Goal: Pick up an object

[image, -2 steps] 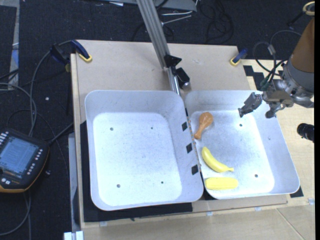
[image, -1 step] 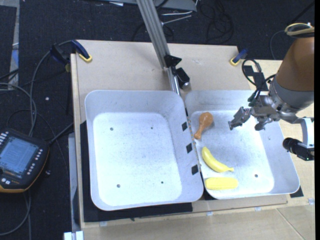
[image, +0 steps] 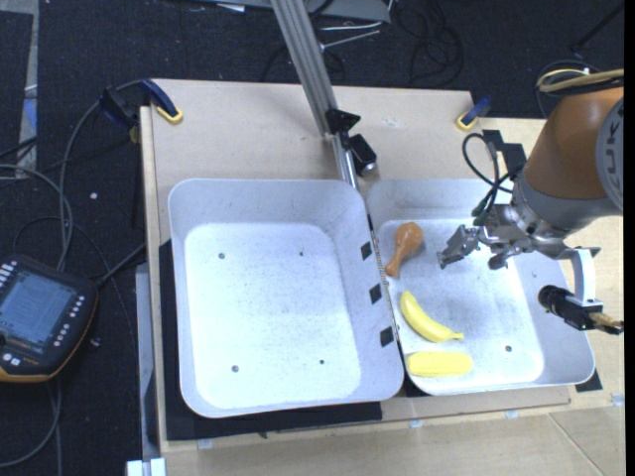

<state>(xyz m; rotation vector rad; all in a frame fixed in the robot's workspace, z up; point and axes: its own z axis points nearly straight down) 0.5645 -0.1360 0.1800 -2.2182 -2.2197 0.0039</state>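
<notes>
Three objects lie in the right bin. An orange-brown drumstick-shaped toy rests near the bin's far left corner. A yellow banana lies at the left side, and a flat yellow piece sits just in front of it near the front wall. My gripper hangs over the middle of the right bin, to the right of the drumstick toy and apart from it. Its fingers stand open with nothing between them.
The left bin lies beside the right one, their walls meeting along a ridge with black clips. A slanted metal pole rises from behind the bins. The arm's wrist overhangs the right bin's far right side.
</notes>
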